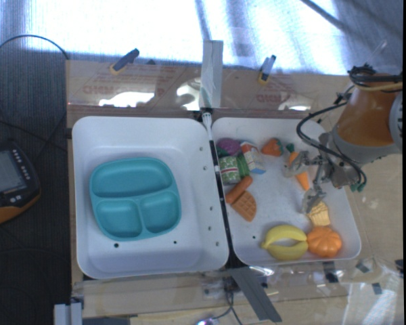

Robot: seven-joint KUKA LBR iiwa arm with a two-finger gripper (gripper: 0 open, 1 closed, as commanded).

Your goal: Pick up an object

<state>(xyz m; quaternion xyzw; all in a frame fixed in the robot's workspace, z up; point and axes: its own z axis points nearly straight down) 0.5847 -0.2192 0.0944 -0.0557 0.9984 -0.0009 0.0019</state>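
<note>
My gripper [314,196] hangs over the right side of the right bin [345,202], on the grey arm with its orange band [369,117]. Its tip is just above a tan cracker-like piece [319,214]. In front of that lie an orange pumpkin [324,241] and a yellow banana [285,242]. A small orange carrot piece [302,180] lies just left of the gripper. Further left are a waffle [244,206], a sausage-like orange piece [237,190], a green packet [231,170], a purple item [228,145], a small can [250,158] and an orange-red fruit [272,147].
The left bin [95,249] holds a teal divided plate [135,196]. A raised divider [216,181] separates the two bins. A black and orange handset [9,179] lies on the dark floor at the far left. Cables loop around the wrist.
</note>
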